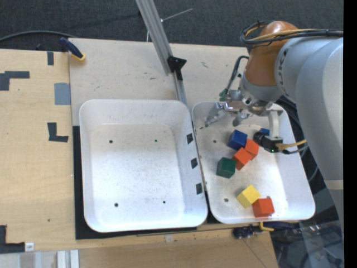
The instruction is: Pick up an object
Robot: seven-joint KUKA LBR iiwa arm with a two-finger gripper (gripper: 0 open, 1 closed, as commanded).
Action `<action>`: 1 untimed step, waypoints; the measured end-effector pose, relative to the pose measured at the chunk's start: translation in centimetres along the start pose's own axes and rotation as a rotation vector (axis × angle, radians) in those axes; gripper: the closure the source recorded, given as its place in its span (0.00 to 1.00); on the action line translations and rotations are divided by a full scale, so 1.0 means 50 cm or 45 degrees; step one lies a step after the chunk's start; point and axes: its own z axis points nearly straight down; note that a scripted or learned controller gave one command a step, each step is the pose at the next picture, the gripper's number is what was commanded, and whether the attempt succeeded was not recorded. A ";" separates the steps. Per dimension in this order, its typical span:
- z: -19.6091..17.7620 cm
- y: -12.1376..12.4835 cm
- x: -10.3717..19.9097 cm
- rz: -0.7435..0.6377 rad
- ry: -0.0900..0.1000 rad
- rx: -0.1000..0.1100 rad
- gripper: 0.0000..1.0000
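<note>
Five blocks (pixel 239 139) crowd the right bin (pixel 295 200) beneath the arm (pixel 301 66).

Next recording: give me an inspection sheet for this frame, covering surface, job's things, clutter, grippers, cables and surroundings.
Surface: wooden bench bearing a left bin and a right bin, side by side.
Job's things: in the right bin, a blue block, two orange blocks, a green block, a yellow block and a red block.
Clutter: grey tape patches on the bench at left.
Grippers: gripper at the right bin's far edge, apart from the blocks, holding nothing.
Cables: black cable along the bench's far left edge; cables by the wrist.
Surroundings: dark carpet; slanted metal rail.
</note>
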 end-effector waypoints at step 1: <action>0.092 -0.003 0.002 0.001 0.000 -0.001 0.00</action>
